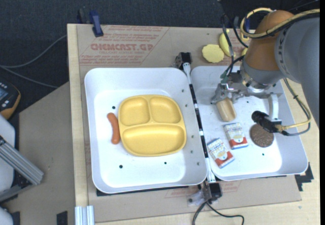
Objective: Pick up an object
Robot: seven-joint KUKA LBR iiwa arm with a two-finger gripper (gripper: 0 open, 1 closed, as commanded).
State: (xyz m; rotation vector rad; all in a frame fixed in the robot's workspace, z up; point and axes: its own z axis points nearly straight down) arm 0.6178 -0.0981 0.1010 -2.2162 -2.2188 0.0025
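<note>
In the right bin [289, 163], my gripper [228, 93] hangs just above the far end of a tan bread-like piece [226, 111] that lies near the bin's left wall. Whether it touches the piece is unclear from this angle. Two small red-and-white cartons [235, 135] [220, 152] lie nearer the front. A brown round disc [262, 136] rests to their right. The left bin [101, 168] holds a yellow divided plate [151, 125], with an orange sausage [114, 128] lying beside the plate's left edge.
Two yellow toy foods [213, 53] [226, 41] sit on the bench behind the right bin. A blue clip [95, 23] stands at the bench's far left corner. The divider [195, 117] between the bins runs just left of the tan piece.
</note>
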